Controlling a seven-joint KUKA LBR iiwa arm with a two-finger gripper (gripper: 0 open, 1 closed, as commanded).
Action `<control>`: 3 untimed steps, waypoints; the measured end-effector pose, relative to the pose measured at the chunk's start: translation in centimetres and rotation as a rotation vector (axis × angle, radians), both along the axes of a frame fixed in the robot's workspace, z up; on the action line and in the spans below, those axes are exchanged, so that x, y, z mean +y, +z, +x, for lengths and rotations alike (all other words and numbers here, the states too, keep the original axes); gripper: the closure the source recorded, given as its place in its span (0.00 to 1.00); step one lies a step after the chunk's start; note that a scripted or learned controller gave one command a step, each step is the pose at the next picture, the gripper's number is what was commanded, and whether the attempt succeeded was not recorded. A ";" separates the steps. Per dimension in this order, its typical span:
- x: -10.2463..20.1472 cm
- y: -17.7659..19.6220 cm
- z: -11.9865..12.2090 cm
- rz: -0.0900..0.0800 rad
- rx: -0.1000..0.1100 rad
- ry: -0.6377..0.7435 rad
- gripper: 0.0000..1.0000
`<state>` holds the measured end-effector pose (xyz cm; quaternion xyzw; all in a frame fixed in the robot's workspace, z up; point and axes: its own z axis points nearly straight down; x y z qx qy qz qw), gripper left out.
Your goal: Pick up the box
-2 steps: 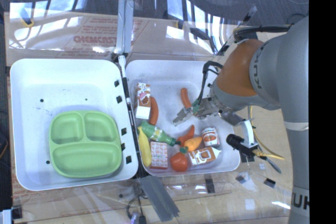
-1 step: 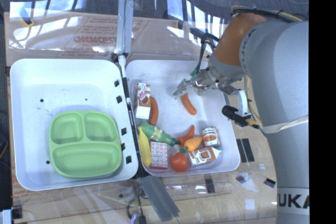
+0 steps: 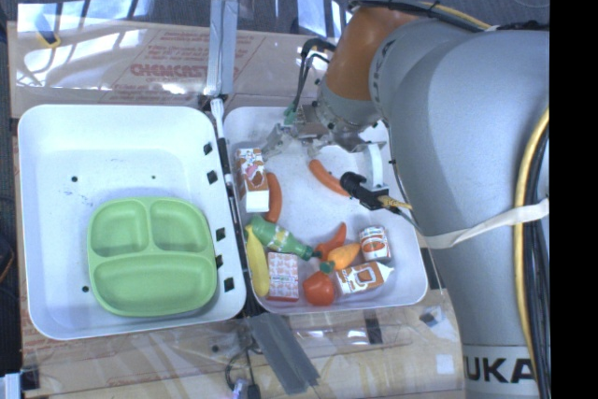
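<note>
1. We find the box [image 3: 249, 169] at the right bin's [image 3: 404, 292] left wall, lying flat.
2. We place the pincer [image 3: 297, 131] near that bin's far wall, beside the box and apart from it; whether spread or pinched, we cannot tell.
3. A green plate [image 3: 149, 255] lies left of the bin.

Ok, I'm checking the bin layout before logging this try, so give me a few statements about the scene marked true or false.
1. The green tray lies in the left bin. True.
2. The food items lie in the left bin. False: they are in the right bin.
3. The tomato lies near the right bin's front edge. True.
4. The green bottle stands upright. False: it lies on its side.
5. The yellow banana lies along the right bin's left wall. True.
</note>
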<state>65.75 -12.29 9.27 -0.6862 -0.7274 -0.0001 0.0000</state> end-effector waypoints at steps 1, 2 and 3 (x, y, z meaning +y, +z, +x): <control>2.4 0.0 -0.1 -0.003 0.000 -0.293 0.00; 1.2 -0.1 -12.7 0.001 0.004 -0.117 0.00; 1.3 -0.1 -3.2 0.000 0.001 0.036 0.00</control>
